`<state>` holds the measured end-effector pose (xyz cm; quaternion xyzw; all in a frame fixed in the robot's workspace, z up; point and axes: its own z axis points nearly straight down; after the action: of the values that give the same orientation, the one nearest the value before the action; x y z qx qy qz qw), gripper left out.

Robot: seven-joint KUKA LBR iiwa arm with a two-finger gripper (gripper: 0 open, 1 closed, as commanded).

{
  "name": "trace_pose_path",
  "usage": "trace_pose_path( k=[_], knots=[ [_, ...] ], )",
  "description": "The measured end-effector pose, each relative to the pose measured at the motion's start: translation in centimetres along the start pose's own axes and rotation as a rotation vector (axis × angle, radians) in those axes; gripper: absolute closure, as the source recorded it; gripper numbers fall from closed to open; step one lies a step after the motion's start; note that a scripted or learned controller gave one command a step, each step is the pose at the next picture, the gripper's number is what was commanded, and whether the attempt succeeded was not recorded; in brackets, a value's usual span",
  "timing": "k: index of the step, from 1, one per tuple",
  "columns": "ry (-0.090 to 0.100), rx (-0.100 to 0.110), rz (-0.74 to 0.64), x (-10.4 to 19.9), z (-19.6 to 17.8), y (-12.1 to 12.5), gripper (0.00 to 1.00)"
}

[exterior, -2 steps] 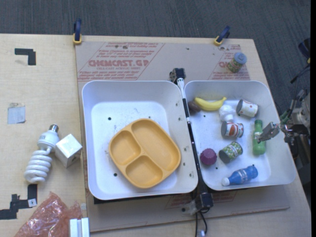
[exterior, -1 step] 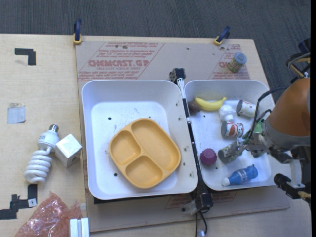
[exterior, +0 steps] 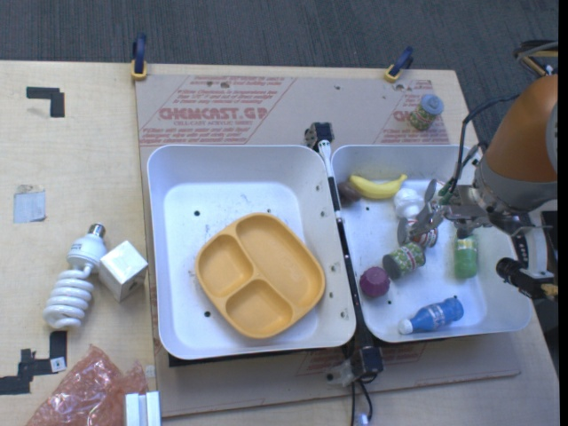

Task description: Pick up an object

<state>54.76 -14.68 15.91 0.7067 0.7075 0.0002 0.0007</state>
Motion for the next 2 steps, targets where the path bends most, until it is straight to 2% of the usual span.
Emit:
trace_pose_path(
  k=[1, 2],
  knots=[
    [0.000, 0.000, -0.002, -0.7, 6.6, 4.2, 0.00],
    [-0.002, -0.002, -0.004, -0.7, 5.6, 4.3, 1.00]
  ],
)
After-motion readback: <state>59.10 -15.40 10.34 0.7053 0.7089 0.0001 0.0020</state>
